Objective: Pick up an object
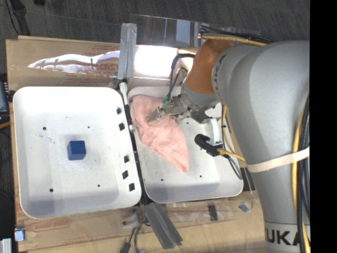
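Grey arm (268, 125) nearest; gripper (158, 115) over pink cloth (163, 136), claw state unclear. Cloth crumpled in right bin (184, 191); blue cube (76, 149) in left bin (31, 194).

Grey arm (268, 120) reaching in from right — orange band (202, 73) above wrist, tool (158, 115) low

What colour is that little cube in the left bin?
Blue; the cube shows plainly in the camera view, on the white bin floor.

Hand (156, 116) on pink cloth (164, 137), rt bin (210, 186)
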`<state>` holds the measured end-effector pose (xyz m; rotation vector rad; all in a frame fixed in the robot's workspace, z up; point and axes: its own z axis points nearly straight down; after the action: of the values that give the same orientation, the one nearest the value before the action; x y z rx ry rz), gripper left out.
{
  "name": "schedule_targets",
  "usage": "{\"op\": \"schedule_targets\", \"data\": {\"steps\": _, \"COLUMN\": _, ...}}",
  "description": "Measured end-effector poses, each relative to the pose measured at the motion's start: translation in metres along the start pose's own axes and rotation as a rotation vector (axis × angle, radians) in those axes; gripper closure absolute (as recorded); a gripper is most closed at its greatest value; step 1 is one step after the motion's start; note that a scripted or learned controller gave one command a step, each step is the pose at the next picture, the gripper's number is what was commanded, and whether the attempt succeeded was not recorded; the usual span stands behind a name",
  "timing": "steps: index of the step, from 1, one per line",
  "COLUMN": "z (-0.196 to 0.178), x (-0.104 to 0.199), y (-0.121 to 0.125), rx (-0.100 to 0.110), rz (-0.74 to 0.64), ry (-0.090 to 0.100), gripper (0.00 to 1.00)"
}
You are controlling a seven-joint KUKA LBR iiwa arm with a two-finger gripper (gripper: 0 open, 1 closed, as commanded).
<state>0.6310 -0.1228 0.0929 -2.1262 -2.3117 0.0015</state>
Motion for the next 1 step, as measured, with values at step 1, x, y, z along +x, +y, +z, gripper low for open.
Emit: {"op": "schedule_targets", "data": {"steps": 1, "z": -0.0004, "x": -0.0565, "y": -0.0124, "rx": -0.002, "rz": -0.092, "ry": -0.001, "gripper": 0.00}}
